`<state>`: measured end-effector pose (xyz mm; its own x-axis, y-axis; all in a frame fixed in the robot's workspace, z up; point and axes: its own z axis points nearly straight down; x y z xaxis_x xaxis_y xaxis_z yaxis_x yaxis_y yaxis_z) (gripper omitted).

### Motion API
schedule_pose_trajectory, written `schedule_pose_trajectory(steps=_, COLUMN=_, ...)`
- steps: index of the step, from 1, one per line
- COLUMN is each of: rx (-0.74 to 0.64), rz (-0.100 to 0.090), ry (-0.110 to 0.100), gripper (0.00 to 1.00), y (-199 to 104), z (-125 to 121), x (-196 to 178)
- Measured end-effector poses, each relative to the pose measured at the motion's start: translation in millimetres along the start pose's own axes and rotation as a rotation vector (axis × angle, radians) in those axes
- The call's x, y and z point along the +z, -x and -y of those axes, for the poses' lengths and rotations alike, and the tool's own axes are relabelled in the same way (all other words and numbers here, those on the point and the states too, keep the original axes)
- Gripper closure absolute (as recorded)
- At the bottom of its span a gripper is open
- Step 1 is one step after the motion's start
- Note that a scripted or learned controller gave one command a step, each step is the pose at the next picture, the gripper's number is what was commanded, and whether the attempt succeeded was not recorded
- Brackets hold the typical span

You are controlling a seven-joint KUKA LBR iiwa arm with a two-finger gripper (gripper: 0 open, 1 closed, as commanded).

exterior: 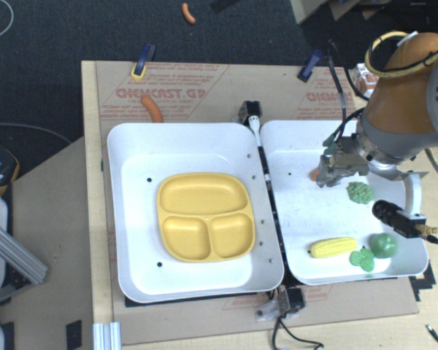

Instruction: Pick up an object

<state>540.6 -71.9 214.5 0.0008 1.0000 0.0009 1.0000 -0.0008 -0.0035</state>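
My gripper [327, 172] is low over the upper middle of the right bin [299, 217], reaching in from the right. A small orange-red thing [316, 174] shows at its left tip; whether it is held is unclear. A pale green broccoli-like piece [359, 192] lies just right of the gripper. A yellow corn cob [333, 248] lies near the bin's front edge. Beside the cob, at the front right corner, sits a green pepper-like toy [376, 250].
The left bin [131, 166] holds a yellow three-compartment plate [204, 216]. An orange sausage-like piece [153, 109] lies on the board behind the left bin. Black clips [250, 112] sit where the bins meet. The arm's body [405, 100] overhangs the right bin's back right.
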Motion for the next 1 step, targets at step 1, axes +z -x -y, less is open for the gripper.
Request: schedule_pose_trajectory(steps=1, rx=-0.003, rz=0.001, ry=0.008, gripper=1.00, y=-8.9, z=1.1, x=-19.4)
